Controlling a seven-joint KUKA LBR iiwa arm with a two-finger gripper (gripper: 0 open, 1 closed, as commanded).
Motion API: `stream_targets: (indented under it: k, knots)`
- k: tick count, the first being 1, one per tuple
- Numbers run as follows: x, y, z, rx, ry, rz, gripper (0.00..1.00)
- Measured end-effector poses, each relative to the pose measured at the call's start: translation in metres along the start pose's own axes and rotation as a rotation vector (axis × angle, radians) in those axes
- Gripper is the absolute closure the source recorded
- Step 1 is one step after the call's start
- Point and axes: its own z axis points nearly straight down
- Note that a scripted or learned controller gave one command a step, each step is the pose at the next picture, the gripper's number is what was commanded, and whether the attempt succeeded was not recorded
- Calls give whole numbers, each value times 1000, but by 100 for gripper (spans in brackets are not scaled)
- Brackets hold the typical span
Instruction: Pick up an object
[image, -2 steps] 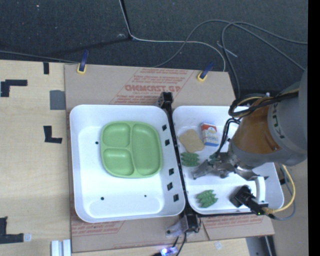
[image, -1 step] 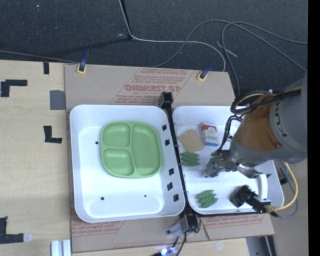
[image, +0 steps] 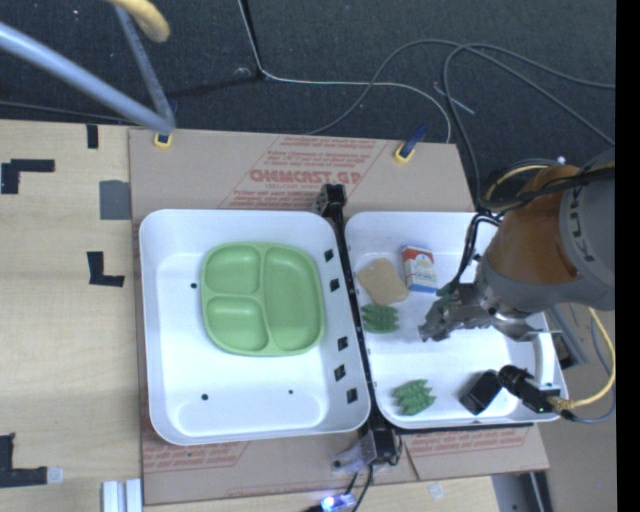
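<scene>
In the right bin (image: 450, 420) lie a tan round piece (image: 383, 282), a small red, white and blue carton (image: 419, 268), a green leafy piece (image: 380, 319) by the divider and a second green leafy piece (image: 412, 396) near the front wall. My gripper (image: 438, 324) hangs low over the right bin's middle, just right of the first leafy piece and below the carton. Nothing shows between its tips.
The left bin (image: 165, 330) holds a green divided plate (image: 263, 298). Black clips run along the divider (image: 345, 300) between the bins. Cables trail across the dark floor behind the bench.
</scene>
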Motion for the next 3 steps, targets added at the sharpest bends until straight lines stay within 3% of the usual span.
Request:
stream_targets:
  k: [1,2,3]
  knots:
    - [-9,-1,-46,-3,-1,1,100]
    - [-9,-1,-64,-1,0,0,100]
    - [44,-6,-69,2,1,-4,100]
